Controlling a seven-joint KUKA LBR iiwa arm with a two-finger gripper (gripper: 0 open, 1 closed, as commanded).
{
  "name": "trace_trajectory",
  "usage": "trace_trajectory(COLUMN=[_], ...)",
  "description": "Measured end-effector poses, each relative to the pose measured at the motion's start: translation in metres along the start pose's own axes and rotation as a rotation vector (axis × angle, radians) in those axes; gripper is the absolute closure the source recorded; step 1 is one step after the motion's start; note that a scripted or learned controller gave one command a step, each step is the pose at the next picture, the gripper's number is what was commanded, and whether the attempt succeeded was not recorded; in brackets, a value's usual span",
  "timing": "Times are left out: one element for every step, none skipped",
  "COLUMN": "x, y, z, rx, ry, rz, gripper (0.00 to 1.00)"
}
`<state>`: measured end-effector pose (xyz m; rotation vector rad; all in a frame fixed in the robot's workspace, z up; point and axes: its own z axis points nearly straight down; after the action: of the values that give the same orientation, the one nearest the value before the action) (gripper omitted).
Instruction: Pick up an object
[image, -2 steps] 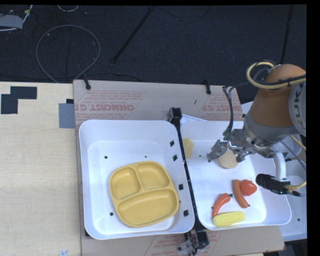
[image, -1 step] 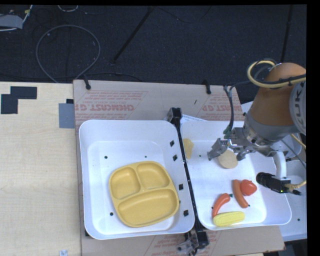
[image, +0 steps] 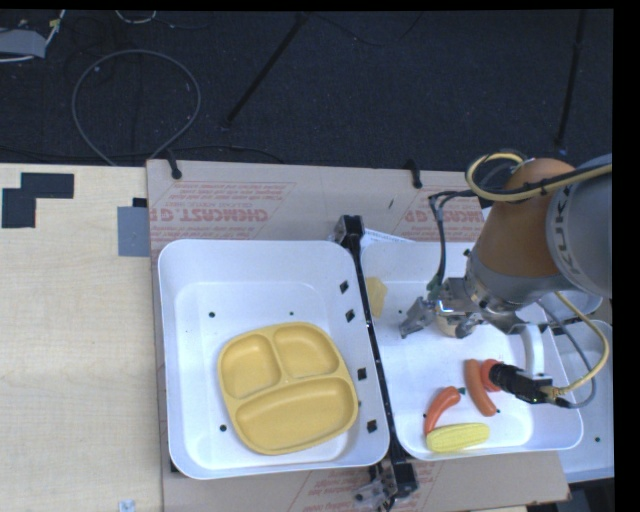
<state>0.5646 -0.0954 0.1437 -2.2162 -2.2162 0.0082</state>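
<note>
My gripper (image: 418, 320) hangs over the left part of the right bin (image: 560, 440), low above its white floor, with nothing visibly in it. A pale yellow block (image: 375, 294) lies just to its left against the divider. Toward the bin's front lie a yellow corn cob (image: 458, 436), a small red-orange pepper (image: 442, 405) and an orange-red sausage (image: 478, 388). All three sit apart from the gripper, to its lower right. The arm's orange band (image: 520, 225) and grey wrist cover the bin's back right part.
The left bin (image: 190, 300) holds a yellow divided plate (image: 288, 385). A black divider (image: 362, 330) runs between the two bins. Cables and a black connector (image: 522, 383) hang from the arm over the right bin's right side.
</note>
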Motion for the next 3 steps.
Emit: trace_trajectory(x=[0.001, -0.001, -0.004], y=[-0.001, -0.001, -0.008], z=[0.054, 0.041, -0.018], rx=[0.0, -0.002, -0.011], ry=[0.0, 0.0, -0.002], rz=[0.0, 0.006, 0.006], gripper=[0.0, 1.0, 1.0])
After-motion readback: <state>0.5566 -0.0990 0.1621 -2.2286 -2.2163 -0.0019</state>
